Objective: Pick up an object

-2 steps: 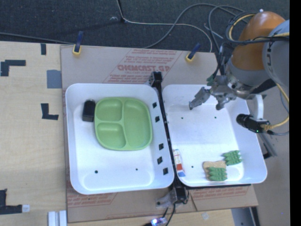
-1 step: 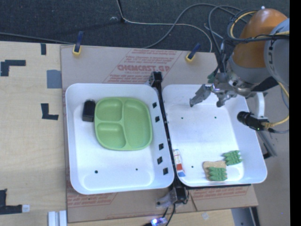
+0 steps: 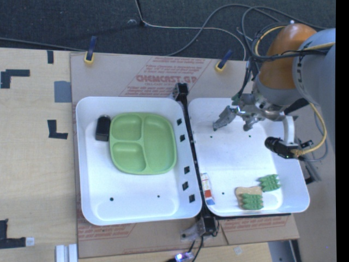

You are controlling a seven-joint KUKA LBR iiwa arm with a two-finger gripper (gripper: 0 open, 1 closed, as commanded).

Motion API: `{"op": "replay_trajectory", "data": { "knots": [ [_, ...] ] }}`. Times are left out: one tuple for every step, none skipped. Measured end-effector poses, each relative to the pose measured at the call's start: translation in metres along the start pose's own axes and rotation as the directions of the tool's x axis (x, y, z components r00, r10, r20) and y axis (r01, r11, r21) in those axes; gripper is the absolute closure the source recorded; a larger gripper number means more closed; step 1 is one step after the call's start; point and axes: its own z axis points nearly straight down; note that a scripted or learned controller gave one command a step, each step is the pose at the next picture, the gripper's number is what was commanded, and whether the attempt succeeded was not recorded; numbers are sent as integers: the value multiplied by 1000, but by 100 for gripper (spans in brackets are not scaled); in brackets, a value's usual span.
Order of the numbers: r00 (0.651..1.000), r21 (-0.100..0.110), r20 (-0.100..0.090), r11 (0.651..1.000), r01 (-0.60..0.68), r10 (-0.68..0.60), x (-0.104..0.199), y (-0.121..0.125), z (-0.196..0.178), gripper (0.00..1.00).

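Observation:
My gripper [image 3: 233, 124] hangs over the back part of the right bin [image 3: 240, 152], with its two fingers spread open and nothing between them. In that bin's front right corner lie a green leafy toy [image 3: 269, 182], a tan piece [image 3: 246, 191] and a second green piece [image 3: 251, 202]. A small red and white tube [image 3: 206, 188] lies against the bin's left wall. All of these sit well in front of the gripper. The left bin [image 3: 92, 195] holds a green divided plate [image 3: 143, 143] and a small black object [image 3: 102, 128] at the plate's left.
A black divider with clips [image 3: 188, 146] runs between the two bins. The arm's orange band [image 3: 289, 42] and its cables [image 3: 286, 146] overhang the right bin's back right side. Both bins rest on a cardboard sheet [image 3: 158, 75].

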Motion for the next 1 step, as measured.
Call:
{"op": "replay_trajectory", "data": {
  "knots": [
    [1000, 1, 0, 1000, 0, 0, 1, 3, 44, 0]
  ]
}}
